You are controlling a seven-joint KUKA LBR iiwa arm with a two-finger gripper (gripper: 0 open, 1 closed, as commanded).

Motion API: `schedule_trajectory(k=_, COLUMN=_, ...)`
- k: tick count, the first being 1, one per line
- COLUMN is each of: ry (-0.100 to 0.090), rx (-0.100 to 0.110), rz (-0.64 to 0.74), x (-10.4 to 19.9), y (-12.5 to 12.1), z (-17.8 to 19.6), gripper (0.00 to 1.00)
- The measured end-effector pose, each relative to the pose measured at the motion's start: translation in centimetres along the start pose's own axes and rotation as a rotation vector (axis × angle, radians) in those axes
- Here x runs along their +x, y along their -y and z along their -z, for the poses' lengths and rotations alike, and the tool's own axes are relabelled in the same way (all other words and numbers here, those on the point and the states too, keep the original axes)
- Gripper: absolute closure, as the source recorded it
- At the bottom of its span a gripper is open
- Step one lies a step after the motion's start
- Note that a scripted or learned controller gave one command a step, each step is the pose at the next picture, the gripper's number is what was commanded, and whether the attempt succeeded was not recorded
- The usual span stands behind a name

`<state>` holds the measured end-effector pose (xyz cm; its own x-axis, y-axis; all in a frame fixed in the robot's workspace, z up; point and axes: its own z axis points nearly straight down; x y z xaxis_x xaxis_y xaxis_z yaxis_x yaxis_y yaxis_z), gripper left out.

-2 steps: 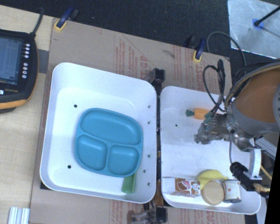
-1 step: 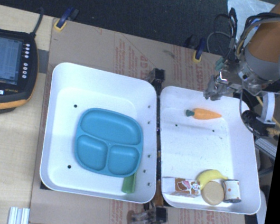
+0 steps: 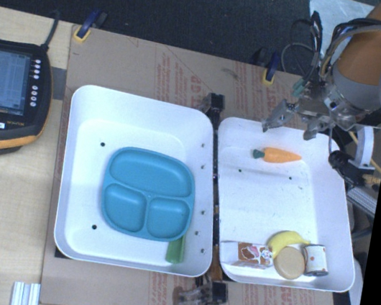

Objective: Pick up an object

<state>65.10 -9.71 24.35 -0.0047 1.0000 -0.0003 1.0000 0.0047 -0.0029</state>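
**Pincer poised above the carrot at the far edge of the right bin**

And here we are: the grey arm with its orange band leans in from the right, and the two-finger pincer (image 3: 291, 126) hangs over the far rim of the right-hand shallow white bin (image 3: 333, 210), fingers spread wide apart, released, nothing between them. Just beneath and slightly nearer the camera lies the small orange toy carrot with a green stub end (image 3: 277, 156), resting lengthwise along the bin's far edge, apart from the fingers.

Down in the near right corner of that same bin sits a huddle: a yellow rounded fruit-like piece (image 3: 286, 239), a tan disc (image 3: 289, 262), a small red-and-white can (image 3: 315, 258) and a flat brown-and-white packet (image 3: 253, 255), all touching or nearly so. The left-hand white bin (image 3: 79, 165) carries a blue three-compartment plastic tray (image 3: 147, 193) with a green strip (image 3: 174, 250) at its near right corner.

The carrot looks the likely target, being alone and closest. To do this well, I'd say the fingers should straddle the narrow body across its width, not along its length, descend until they flank the middle, then close. The risk is the bin wall so close behind; a far finger landing on the rim would spoil it
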Motion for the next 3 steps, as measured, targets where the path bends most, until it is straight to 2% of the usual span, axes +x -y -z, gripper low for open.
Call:
schedule_trajectory(k=1, ry=0.0, rx=0.002, rz=-0.001, x=-3.4, y=0.6, z=-7.3, gripper=0.0)
schedule_trajectory(k=2, ry=0.0, rx=0.003, rz=-0.001, x=-5.4, y=-0.5, z=-15.3, gripper=0.0)
schedule_trajectory(k=3, ry=-0.002, rx=0.003, rz=-0.001, x=-4.5, y=-0.5, z=-15.2, gripper=0.0)
